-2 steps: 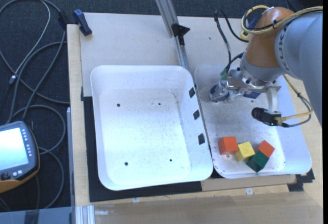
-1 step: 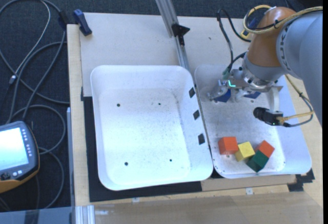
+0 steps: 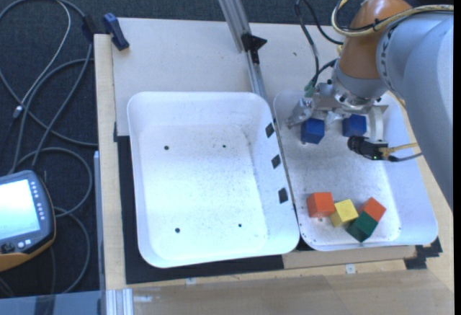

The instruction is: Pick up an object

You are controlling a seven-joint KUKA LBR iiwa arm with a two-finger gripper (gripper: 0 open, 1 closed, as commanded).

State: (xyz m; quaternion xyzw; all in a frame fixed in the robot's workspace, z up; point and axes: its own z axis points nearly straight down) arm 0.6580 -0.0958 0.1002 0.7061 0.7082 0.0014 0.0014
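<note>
The arm reaches in from the right and hangs over the back of the right bin (image 3: 410,223), its gripper (image 3: 333,121) low among two blue blocks: one (image 3: 312,131) sits at the left finger, the other (image 3: 354,124) just to its right under the wrist. Whether either block is clamped between the fingers, or how far apart they stand, I cannot tell. The pose suggests a grasp being tried on a blue block. Near the front of that bin lie an orange block (image 3: 320,204), a yellow block (image 3: 345,211), a red block (image 3: 374,208) and a green block (image 3: 362,226), clustered and touching. The left bin (image 3: 144,108) on the bench (image 3: 173,54) holds no blocks.
</note>
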